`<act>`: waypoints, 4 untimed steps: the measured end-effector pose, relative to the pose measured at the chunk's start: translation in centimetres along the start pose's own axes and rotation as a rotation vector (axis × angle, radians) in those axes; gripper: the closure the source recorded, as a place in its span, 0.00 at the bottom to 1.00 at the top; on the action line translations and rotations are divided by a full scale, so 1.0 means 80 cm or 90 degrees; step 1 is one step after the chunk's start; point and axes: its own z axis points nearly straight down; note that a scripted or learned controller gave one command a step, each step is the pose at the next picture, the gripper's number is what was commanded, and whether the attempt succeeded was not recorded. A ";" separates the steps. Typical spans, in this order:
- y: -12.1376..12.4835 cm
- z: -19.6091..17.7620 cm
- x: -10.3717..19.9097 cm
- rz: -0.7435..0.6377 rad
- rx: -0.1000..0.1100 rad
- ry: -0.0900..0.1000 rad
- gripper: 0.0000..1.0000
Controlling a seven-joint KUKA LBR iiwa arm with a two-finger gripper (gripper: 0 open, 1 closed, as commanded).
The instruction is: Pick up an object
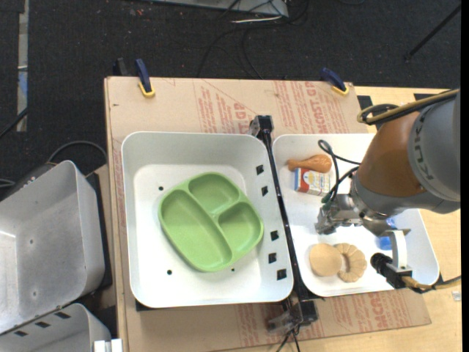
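grey arm covers much of right bin; gripper state cannot be told; blue item largely hidden.

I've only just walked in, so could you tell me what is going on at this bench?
A grey and orange arm reaches in from the right over the right bin, its gripper low among the items there. Nearby lie a toy drumstick, a small box and a tan pastry. Nothing looks lifted yet. The left bin holds a green divided plate.
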 end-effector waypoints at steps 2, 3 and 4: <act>0.000 -0.143 0.007 -0.004 -0.004 -0.001 1.00; 0.034 -0.160 0.064 -0.008 -0.002 0.000 1.00; 0.066 -0.148 0.127 -0.008 -0.002 0.000 1.00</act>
